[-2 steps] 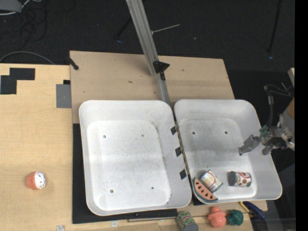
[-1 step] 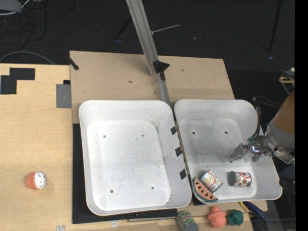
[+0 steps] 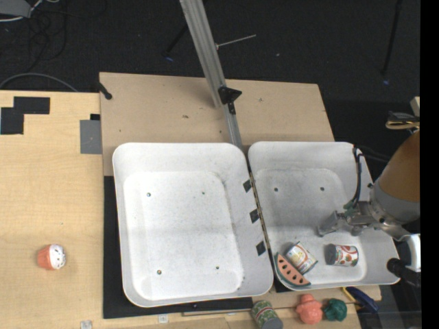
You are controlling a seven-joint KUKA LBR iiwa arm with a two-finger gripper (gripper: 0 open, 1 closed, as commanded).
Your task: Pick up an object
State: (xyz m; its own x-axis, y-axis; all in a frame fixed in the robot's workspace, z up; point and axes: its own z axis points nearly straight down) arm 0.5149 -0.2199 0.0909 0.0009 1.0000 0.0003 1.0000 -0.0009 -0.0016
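My gripper hangs over the right part of the right bin, reaching in from the right on the grey arm. Just below it a small can with a red and white label lies on its side, apart from the gripper. Further left a second can lies tilted near the bin's front edge. A watermelon slice toy rests against the front rim beside that can. I see nothing held in the gripper.
The left bin adjoins the right one. In front of the bins lie a small dark can, a pink toy and a green toy. A red and white ball sits on the wooden bench far left. A metal rail slants behind the bins.
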